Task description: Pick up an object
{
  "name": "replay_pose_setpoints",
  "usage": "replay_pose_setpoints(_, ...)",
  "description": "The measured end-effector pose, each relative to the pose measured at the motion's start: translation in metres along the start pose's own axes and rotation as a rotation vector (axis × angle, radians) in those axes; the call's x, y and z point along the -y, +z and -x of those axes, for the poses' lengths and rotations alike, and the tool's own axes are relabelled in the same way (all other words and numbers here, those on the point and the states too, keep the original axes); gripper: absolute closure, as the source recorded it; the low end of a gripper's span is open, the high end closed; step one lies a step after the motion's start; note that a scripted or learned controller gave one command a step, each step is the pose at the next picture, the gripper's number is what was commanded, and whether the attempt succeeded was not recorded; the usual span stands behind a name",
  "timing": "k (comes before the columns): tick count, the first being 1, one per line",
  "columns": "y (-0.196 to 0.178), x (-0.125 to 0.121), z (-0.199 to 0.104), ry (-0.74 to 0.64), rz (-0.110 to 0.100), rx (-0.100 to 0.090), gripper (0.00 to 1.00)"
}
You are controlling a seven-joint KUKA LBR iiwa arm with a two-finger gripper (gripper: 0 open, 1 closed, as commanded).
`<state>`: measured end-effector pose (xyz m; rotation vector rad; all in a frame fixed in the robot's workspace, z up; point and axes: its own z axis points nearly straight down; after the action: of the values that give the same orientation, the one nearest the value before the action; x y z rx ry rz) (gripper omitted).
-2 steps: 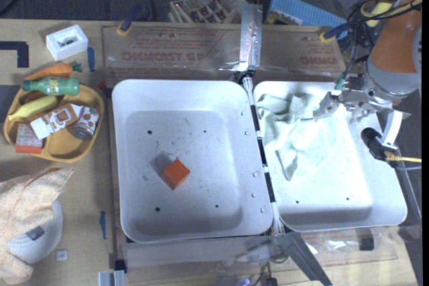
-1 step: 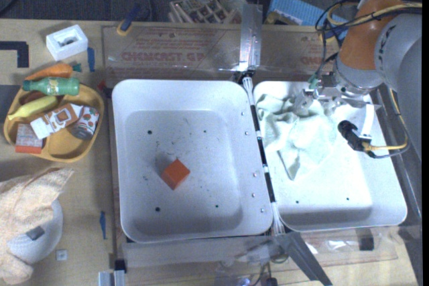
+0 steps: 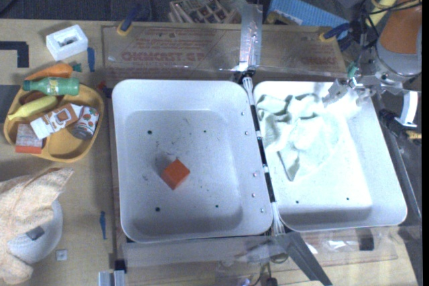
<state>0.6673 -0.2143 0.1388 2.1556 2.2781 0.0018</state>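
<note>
On wooden bench: two white bins, yellow bowl.

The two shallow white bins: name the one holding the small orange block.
The left white bin; the small orange block lies on its floor, while the right white bin holds pale crumpled cloth.

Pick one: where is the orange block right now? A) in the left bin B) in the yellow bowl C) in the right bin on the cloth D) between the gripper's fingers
A: the orange block sits alone on the floor of the left bin, well apart from the crumpled cloth in the right bin and from the gripper at that bin's far corner.
</note>
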Motion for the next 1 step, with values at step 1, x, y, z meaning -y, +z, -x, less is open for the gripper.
replay_pose_setpoints(1, 0.0515, -0.0031, -0.0477, -0.118, -0.002, -0.002, 0.0)
